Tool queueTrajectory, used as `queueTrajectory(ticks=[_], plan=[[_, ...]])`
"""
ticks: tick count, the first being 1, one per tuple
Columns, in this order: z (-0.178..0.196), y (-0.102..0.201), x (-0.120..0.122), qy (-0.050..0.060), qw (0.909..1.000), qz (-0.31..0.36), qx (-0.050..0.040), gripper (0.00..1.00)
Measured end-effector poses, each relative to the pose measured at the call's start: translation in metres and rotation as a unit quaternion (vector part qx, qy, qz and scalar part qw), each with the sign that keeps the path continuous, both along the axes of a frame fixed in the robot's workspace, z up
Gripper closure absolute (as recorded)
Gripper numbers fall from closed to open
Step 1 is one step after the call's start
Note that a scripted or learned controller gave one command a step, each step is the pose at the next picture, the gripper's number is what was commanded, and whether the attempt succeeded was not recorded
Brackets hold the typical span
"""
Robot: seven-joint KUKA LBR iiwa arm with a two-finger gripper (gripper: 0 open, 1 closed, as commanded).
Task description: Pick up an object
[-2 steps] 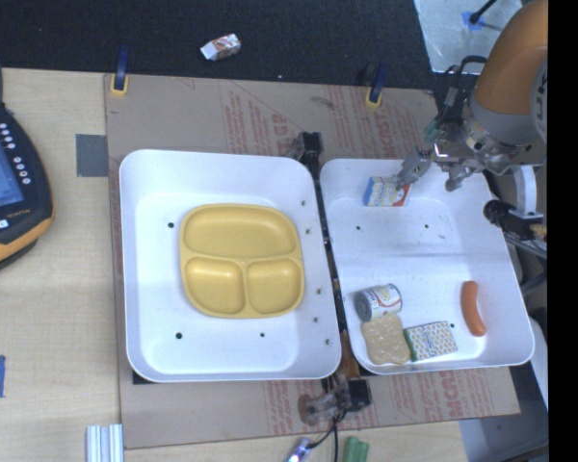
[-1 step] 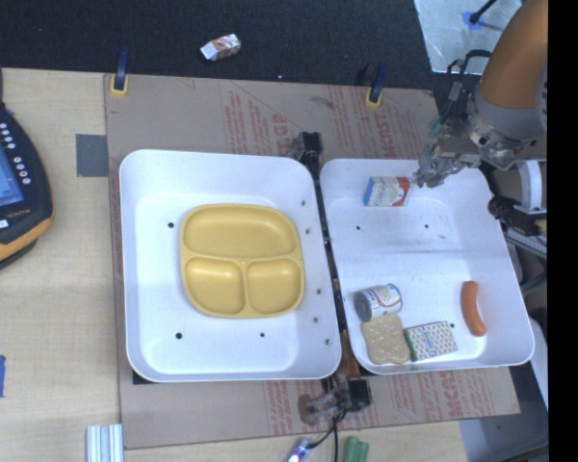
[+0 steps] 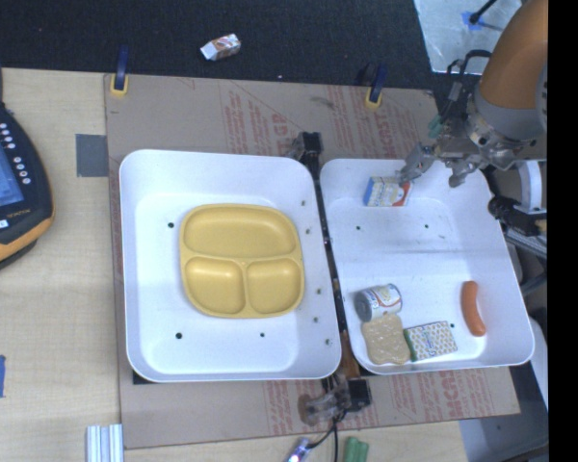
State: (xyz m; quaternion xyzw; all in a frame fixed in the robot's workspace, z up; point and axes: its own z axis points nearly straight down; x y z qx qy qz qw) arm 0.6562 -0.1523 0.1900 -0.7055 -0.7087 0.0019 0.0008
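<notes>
A pale wooden counter (image 3: 48,354) carries a brown cardboard sheet (image 3: 222,114), and on that sheet sit two shallow white bins side by side. Beyond the counter's far edge the floor is dark, with a small crumpled wrapper (image 3: 221,47) lying on it.

The arm (image 3: 515,56), grey with an orange band, reaches in from the right, and its jaws (image 3: 433,166) hang over the far rim of the right bin (image 3: 424,234). The two fingers stand apart, with nothing between them. One fingertip (image 3: 407,173) is touching or just above the small blue, white and red carton (image 3: 385,192), which lies flat in the bin's far corner, just beside the jaws on their left and slightly nearer the camera. Whether the tip actually touches the carton cannot be told.

Well apart from the jaws, along the near wall of the same bin, lie a small tin can on its side (image 3: 378,301), a tan sponge-like square (image 3: 384,339) touching it, and a patterned green packet (image 3: 432,341) just beside that. An orange sausage-shaped piece (image 3: 473,308) lies near the bin's right wall.

Far to the left of the jaws, the left bin (image 3: 154,191) holds a yellow three-compartment tray (image 3: 242,259). A teach pendant with an orange rim (image 3: 5,191) rests at the counter's left edge.
</notes>
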Motion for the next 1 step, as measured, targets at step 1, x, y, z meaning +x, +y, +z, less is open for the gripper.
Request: queueTrajectory(ticks=[1], plan=[[-0.0632,-0.0614,-0.0253,0.002,1.0,-0.001,0.0,0.0]])
